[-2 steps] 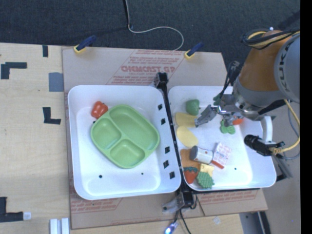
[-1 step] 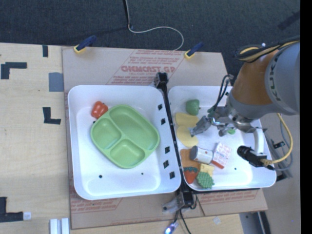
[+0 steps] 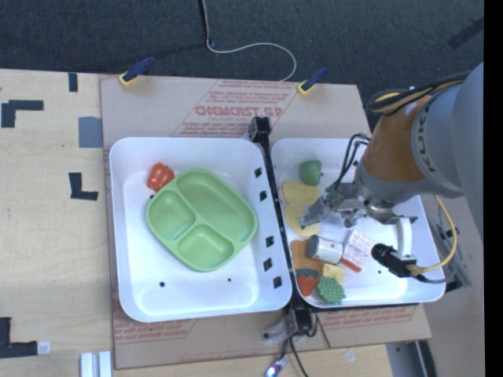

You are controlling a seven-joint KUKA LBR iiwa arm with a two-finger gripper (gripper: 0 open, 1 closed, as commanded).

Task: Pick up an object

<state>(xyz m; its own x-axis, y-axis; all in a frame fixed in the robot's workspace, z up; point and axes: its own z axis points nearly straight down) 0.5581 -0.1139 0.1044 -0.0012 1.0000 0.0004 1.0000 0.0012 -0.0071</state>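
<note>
Camera view: two white bins sit side by side on the bench. The left bin (image 3: 130, 289) holds a green divided plate (image 3: 202, 219) near its centre, and a small orange-red toy (image 3: 159, 176) lies just beside the plate at its 10 o'clock.

The right bin (image 3: 428, 293) carries the clutter that the task draws on. A green round piece (image 3: 310, 171) lies toward the bin's 11 o'clock, with a pale yellow flat piece (image 3: 296, 196) just below it. Toward 7 o'clock sit a white cylinder with a red end (image 3: 325, 249), a white card with red print (image 3: 357, 250) touching it on the 3 o'clock side, an orange piece (image 3: 301, 252) on its 9 o'clock side, and a red strawberry-like piece (image 3: 306, 283) next to a green knobbly piece (image 3: 331, 290) near the lower rim.

The arm reaches in from 3 o'clock, its orange band (image 3: 393, 144) above the wrist. The gripper (image 3: 314, 214) is low inside the right bin, over the yellow piece and just above the white cylinder. How far its fingers are spread I cannot tell, and nothing is plainly seen between them.

As a judgement: the reach into the bin looks made, but no object appears secured or raised, so the grasp and the lift are both left to do
</note>
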